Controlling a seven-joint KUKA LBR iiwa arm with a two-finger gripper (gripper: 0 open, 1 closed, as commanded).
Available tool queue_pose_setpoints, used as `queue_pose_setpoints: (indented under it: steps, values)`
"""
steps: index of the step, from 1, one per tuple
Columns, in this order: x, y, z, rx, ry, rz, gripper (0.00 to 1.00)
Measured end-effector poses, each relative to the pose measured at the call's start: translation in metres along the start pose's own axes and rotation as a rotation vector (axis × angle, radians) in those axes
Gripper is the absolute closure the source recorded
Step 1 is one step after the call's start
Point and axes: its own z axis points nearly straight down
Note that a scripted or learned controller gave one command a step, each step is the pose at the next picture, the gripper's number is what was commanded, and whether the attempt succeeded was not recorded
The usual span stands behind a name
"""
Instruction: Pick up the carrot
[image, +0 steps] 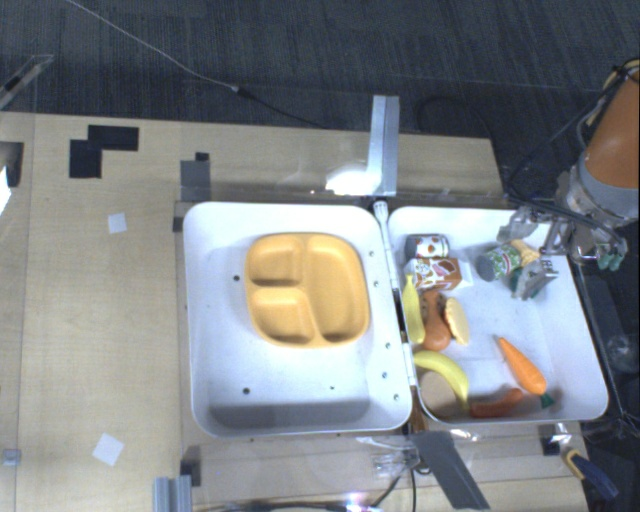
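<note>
The carrot (522, 366), orange with a small green end, lies slanted in the lower right part of the right bin (580, 330). My gripper (529, 254) hovers over the upper right part of that bin, well above and behind the carrot. Its fingers stand apart with nothing clearly held between them. A grey-green can-like object (497, 263) lies just to the gripper's left.
The right bin also holds a banana (445, 370), a red-brown sausage-like item (495, 403), a small printed pack (432, 270) and other toy foods along its left wall. A yellow divided plate (303, 288) sits in the left bin (215, 330).
</note>
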Motion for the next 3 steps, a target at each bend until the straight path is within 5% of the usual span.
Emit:
queue_pose_setpoints:
  steps: [1,2,3]
  values:
    - [0.057,-0.011,0.127,-0.002,0.010,0.017,0.00]
    - [0.105,0.000,0.134,0.003,-0.009,0.031,0.00]
    - [0.104,0.031,0.134,0.003,-0.010,0.026,0.00]
